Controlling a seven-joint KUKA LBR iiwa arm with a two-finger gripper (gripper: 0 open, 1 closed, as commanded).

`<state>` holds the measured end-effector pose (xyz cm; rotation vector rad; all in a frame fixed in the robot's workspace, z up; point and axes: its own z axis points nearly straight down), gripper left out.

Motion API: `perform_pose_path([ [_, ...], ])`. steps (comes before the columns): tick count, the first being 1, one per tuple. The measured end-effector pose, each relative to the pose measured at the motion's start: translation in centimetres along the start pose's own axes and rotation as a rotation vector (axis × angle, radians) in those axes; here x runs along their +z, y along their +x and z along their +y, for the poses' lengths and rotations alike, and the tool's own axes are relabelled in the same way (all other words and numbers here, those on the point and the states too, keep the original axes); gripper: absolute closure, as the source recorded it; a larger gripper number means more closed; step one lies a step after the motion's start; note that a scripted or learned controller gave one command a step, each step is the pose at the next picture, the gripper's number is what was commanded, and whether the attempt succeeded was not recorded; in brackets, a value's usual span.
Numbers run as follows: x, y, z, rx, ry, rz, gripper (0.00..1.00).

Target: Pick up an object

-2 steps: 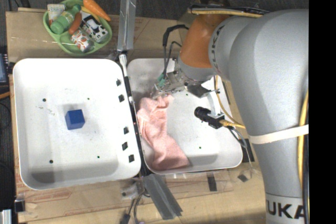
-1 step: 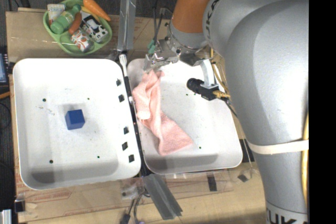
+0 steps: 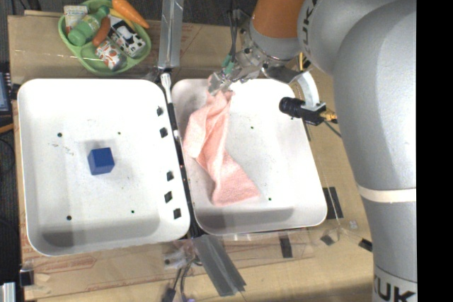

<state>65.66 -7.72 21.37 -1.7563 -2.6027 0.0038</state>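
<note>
The gripper (image 3: 225, 76) pinches the far top corner of a pink cloth (image 3: 216, 152) draped down the right bin (image 3: 297, 173); soft, light and limp, it should trail and sag when raised.

We count two shallow white bins side by side: the left bin (image 3: 42, 152) and the right bin (image 3: 297, 173). In the left one we see a single blue cube (image 3: 101, 160). In the right one we see a single pink cloth (image 3: 216, 148), its far end lifted up at the gripper (image 3: 225, 78). Beyond the left bin's far edge we find one green bowl (image 3: 71, 46) of small toy items; among them we can make out one orange carrot (image 3: 129, 9), but the rest are too jumbled for us to count. One arm (image 3: 368, 81) reaches in from the right.
</note>
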Motion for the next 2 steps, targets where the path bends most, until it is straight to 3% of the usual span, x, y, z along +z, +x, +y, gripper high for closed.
perform_pose_path([
  [1, -0.8, 0.2, 0.1, -0.007, 0.003, 0.0, 1.0],
  [2, 0.0, -2.3, -0.9, -0.359, 0.0, 0.001, 1.0],
])
